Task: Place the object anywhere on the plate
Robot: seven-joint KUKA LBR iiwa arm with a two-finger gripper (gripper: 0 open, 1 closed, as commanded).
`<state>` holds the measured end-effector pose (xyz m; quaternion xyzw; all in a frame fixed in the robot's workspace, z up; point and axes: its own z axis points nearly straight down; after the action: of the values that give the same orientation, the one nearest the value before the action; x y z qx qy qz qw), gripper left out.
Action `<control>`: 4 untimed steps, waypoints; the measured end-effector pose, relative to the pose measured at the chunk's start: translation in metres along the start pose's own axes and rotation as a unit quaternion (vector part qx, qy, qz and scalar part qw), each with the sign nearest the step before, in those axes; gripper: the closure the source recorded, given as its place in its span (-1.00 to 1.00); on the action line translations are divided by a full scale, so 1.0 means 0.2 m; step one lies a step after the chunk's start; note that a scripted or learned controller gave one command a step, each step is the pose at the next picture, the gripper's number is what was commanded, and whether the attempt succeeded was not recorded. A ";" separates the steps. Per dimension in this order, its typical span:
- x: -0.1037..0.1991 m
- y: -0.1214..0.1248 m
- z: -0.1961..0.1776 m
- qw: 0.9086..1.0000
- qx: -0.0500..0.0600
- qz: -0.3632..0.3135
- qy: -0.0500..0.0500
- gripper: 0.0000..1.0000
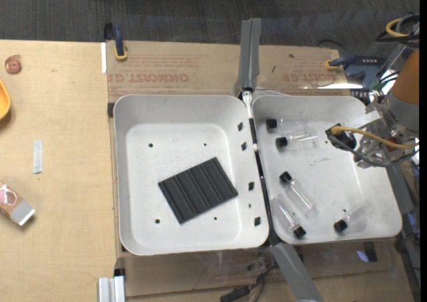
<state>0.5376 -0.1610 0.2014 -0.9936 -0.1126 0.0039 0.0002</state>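
Judged from the task, its thing is any clear, black-capped vial in the right bin (333, 181).

Nearest, at approx 6 o'clock in that bin, lies the near vial (292, 221), cap toward the front rim. The corner vial (347, 221) lies at approx 5 o'clock, close to the front wall. Both probably weigh little and are stiff, smooth and round, so they'd likely roll or slip. They may also be brittle. The best hold is probably across the body near the cap, w/ modest squeeze. The wall crowds those two.

In the left bin (173, 141), the plate (198, 189) is a dark ribbed slab lying flat, skewed, a bit toward 5 o'clock of centre, w/ nothing on it. The divider rims between the bins stand in the way of any carry-over.

Further back, the mid vial (295, 191) lies left of the right bin's centre, apart from the others and so the easiest pick. The back vial (293, 139) and rear vial (271, 123) lie at approx 11 o'clock, near each other.

The gripper (371, 153) hangs over the 3 o'clock rim, well apart from every vial. Whether it's open or closed can't be told, and nothing is seen held.

Farthest, the clamps (117, 46) pin cardboard at 12 o'clock. Oddments on the bench (67, 127) at 9 o'clock don't interfere.
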 end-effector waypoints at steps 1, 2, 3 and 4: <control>0.33 -0.16 -0.01 1.000 -0.001 0.000 0.001 1.00; 0.68 -0.40 -0.10 0.998 -0.001 -0.064 0.002 1.00; 0.66 -0.83 -0.47 0.984 -0.002 -0.178 0.002 1.00; 0.36 -0.77 -0.36 0.955 -0.001 -0.296 0.001 1.00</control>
<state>0.5740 0.0057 0.2722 -0.9158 -0.4016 0.0028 0.0005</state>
